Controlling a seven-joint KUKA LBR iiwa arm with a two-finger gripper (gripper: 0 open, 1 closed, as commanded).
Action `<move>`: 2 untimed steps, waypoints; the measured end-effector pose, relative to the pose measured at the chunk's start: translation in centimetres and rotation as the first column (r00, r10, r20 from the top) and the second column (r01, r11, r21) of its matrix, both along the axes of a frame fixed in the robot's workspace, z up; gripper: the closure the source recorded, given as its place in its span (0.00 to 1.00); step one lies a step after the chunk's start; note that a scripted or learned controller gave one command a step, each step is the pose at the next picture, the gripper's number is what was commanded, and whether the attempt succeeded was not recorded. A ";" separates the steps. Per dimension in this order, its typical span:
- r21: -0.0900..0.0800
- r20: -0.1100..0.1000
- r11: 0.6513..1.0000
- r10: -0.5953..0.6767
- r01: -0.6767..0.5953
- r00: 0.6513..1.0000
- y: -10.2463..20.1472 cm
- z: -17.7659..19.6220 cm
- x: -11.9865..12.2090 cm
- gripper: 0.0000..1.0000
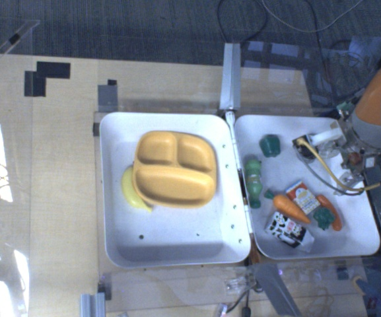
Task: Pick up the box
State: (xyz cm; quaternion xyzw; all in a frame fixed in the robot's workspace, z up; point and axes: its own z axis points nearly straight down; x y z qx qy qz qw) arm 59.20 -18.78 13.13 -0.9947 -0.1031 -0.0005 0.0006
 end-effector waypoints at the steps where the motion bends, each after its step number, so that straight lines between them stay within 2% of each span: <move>1: -0.002 0.004 1.000 0.021 -0.021 1.000 -1.6 9.3 3.6 0.00; 2: -0.002 0.013 1.000 0.003 -0.003 1.000 1.5 -0.4 3.3 0.00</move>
